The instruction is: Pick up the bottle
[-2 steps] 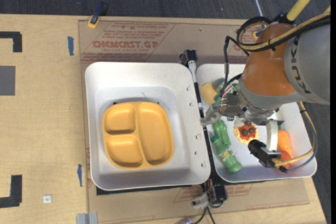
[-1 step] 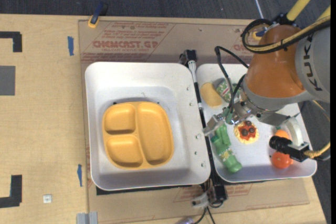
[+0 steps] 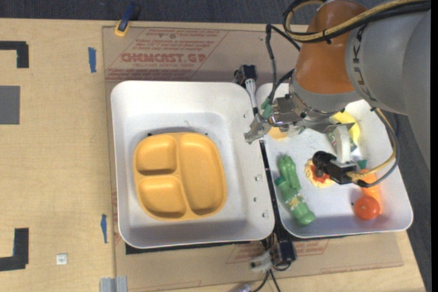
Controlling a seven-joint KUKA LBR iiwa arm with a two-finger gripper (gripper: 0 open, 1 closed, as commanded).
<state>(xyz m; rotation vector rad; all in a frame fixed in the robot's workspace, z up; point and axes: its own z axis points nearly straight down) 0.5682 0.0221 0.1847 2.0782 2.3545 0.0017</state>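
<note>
The green bottle lies on its side in the right bin, near that bin's left wall, running from upper left to lower right. My gripper hangs over the seam between the two bins, at the right bin's upper left corner. It is above and to the left of the bottle, and apart from it. The grey arm with its orange band covers the back of the right bin. Nothing shows held in the gripper.
A yellow divided plate fills the middle of the left bin. In the right bin lie a black, red and yellow toy, an orange object, a white and green item and a yellow piece.
</note>
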